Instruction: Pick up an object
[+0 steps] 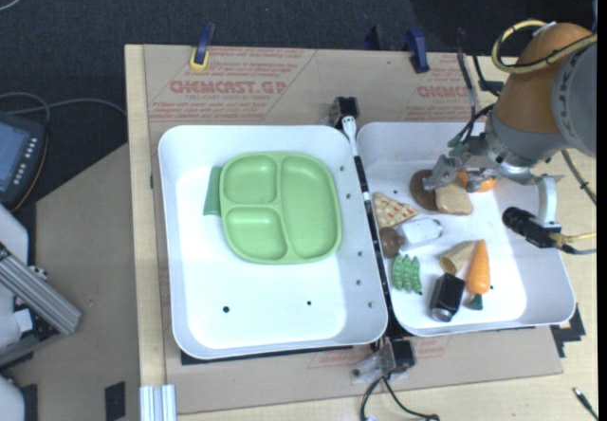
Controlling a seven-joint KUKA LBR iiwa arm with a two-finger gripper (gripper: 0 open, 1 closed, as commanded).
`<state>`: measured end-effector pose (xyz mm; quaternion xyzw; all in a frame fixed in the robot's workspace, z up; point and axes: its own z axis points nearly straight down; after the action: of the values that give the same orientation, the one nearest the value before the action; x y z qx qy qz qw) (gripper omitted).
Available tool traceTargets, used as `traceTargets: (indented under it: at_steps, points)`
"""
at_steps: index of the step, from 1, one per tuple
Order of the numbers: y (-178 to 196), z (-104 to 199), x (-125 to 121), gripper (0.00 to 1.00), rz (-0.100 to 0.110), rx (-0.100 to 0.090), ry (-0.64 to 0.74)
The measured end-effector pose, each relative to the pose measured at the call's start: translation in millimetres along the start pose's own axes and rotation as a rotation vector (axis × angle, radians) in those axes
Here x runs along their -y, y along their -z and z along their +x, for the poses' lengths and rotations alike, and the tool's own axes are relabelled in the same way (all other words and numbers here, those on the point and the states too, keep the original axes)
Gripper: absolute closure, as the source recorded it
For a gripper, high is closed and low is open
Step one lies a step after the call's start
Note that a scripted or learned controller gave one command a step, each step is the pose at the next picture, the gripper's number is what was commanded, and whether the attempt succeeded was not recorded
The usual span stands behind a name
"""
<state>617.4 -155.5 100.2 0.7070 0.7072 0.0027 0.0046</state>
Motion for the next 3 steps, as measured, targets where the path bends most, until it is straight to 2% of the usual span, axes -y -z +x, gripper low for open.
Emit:
traceTargets:
  at_steps: [1, 2, 3]
  points:
    - [45.8, -7.1, 0.8, 1.00, 0.005, 0.000, -0.001]
    - [106.5, -0.1, 2.1, 1.00, 0.004, -0.001, 0.001]
    - [126.1, -0.2, 1.0, 1.00, 0.006, -0.001, 0.001]
